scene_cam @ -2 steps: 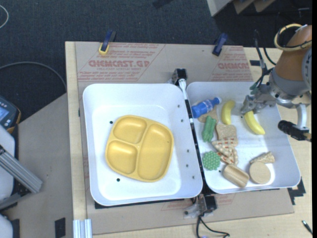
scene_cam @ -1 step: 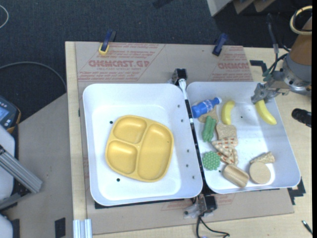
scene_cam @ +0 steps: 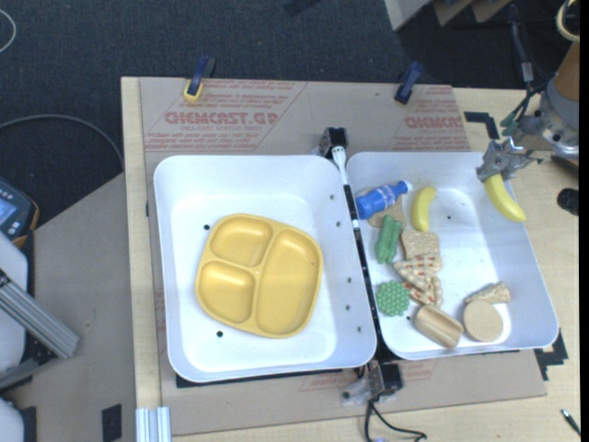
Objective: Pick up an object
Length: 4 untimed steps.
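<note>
My gripper (scene_cam: 500, 166) is over the far right corner of the right bin (scene_cam: 538, 284). It is shut on the top end of a yellow banana (scene_cam: 505, 198), which hangs from the fingers and slants down to the right above the bin's right rim. Other items lie lower in the same bin: a blue bottle (scene_cam: 379, 198), a second yellow banana (scene_cam: 421, 207), a green pickle (scene_cam: 387, 238), waffle pieces (scene_cam: 420, 263), a green round piece (scene_cam: 393, 297), a tan roll (scene_cam: 436, 325) and a round biscuit (scene_cam: 485, 321).
The left bin (scene_cam: 175, 247) holds a yellow divided plate (scene_cam: 260, 273). A black divider with clamps (scene_cam: 352, 228) runs between the bins. The arm's wrist (scene_cam: 561, 118) comes in from the right edge. Bare white floor shows around (scene_cam: 465, 238) in the right bin.
</note>
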### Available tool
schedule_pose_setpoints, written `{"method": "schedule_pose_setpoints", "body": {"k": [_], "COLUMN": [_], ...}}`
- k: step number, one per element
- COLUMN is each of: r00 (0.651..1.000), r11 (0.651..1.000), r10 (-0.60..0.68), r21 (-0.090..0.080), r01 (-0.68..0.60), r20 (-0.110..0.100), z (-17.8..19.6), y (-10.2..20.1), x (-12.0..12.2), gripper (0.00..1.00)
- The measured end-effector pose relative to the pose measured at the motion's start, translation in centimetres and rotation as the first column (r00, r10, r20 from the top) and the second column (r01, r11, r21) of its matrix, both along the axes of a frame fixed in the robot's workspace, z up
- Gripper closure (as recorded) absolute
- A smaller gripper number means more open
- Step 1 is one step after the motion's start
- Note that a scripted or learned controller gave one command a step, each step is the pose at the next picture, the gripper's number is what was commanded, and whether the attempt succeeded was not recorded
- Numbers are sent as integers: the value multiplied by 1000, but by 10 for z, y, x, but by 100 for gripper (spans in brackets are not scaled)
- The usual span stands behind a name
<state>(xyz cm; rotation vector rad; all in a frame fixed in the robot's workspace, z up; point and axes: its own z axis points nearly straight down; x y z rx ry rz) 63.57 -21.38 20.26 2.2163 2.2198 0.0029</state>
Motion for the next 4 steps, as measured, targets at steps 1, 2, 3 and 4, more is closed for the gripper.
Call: {"method": "schedule_pose_setpoints", "body": {"k": [1, 2, 3, 4], "r00": [1000, 1000, 1000, 1000], "r11": [1000, 1000, 1000, 1000], "r10": [0, 0, 1, 1], "r21": [0, 4, 4, 4], "r01": [0, 0, -1, -1], "r20": [0, -8, -7, -9], "z": [24, 17, 29, 12], "y": [0, 44, 93, 130], "x": [1, -29, -43, -63], "gripper": [100, 100, 100, 100]}}
